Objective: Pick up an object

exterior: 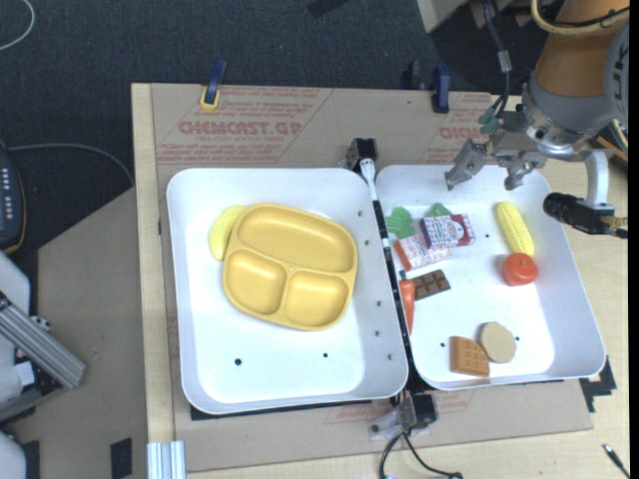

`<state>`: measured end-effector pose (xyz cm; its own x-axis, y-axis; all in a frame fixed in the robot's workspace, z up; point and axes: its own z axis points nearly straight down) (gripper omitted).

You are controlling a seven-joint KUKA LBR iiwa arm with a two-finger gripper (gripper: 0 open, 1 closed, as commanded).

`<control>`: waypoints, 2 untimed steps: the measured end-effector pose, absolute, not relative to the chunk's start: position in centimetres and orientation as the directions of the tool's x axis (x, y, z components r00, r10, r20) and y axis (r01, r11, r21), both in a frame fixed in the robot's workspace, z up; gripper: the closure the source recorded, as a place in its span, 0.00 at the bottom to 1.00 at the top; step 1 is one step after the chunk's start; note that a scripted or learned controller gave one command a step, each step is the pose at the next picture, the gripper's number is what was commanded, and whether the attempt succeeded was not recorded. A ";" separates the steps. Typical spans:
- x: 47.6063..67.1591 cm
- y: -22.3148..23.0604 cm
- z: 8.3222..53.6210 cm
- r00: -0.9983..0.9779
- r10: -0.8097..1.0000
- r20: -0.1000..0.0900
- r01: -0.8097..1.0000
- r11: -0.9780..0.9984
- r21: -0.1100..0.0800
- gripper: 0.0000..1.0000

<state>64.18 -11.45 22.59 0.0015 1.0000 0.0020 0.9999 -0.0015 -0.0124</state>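
left white bin (190, 267): yellow divided tray (288, 264). right white bin (569, 307): yellow corn cob (514, 227), orange-red tomato (519, 268), brown chocolate bar (431, 284), tan waffle (468, 355), beige round cookie (497, 342), red-and-white packet (444, 232), green pieces (401, 220). arm (579, 58): grey with orange band.

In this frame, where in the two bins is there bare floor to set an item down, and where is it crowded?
Free: left bin floor below the yellow tray; right bin's centre between chocolate, corn and cookie. Crowded: right bin's left edge around the snack packet.
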 end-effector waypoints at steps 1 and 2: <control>64.4 -11.4 23.3 0.000 1.000 0.000 1.000 0.000 0.000 0.00; 64.3 -11.3 19.0 0.000 1.000 0.001 1.000 0.000 -0.006 0.00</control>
